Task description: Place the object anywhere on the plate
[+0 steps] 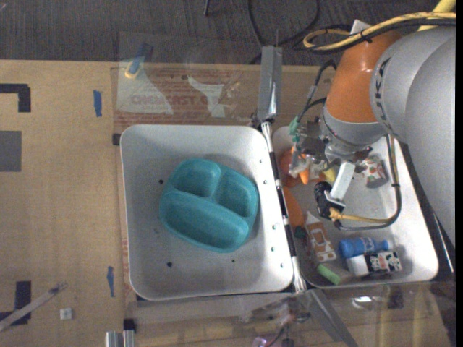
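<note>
I am wearing a smooth grey shell on my arm, with an orange band glowing just above my wrist. Yellow and black cables are looping beside that band.

Left of the gripper, the left white bin sits on the bench. Below the gripper, in the right bin, a blue bottle lies just beside a small carton, with a green piece near the bin's bottom rim. Up and left of the gripper, there's a clear plastic sheet. Far left, blue tape marks the bench.
</note>
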Tool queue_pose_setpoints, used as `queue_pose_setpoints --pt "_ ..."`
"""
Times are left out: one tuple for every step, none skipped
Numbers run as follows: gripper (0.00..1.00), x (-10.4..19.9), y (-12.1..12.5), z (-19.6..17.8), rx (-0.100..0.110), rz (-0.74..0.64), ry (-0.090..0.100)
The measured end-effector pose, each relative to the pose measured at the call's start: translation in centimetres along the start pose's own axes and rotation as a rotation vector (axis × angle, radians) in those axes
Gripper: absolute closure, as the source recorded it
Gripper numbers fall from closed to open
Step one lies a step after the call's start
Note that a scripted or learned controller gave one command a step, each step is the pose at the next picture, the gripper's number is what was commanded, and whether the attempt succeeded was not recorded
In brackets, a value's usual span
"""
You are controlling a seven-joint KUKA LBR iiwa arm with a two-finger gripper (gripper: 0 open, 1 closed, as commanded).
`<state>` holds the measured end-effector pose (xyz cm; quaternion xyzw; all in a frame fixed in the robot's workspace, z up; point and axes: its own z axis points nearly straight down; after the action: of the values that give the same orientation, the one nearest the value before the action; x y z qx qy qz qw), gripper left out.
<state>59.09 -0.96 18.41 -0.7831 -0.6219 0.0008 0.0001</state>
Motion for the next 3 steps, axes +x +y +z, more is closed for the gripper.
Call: queue_pose_setpoints --pt "1.0 6.89 -2.6 -0.02 0.003 -0.039 0.0" --pt "0.0 6.92 -2.6 -0.02 0.002 -0.04 0.0" --pt "1.0 6.95 -2.55 -1.02 0.001 -0.041 0.0"
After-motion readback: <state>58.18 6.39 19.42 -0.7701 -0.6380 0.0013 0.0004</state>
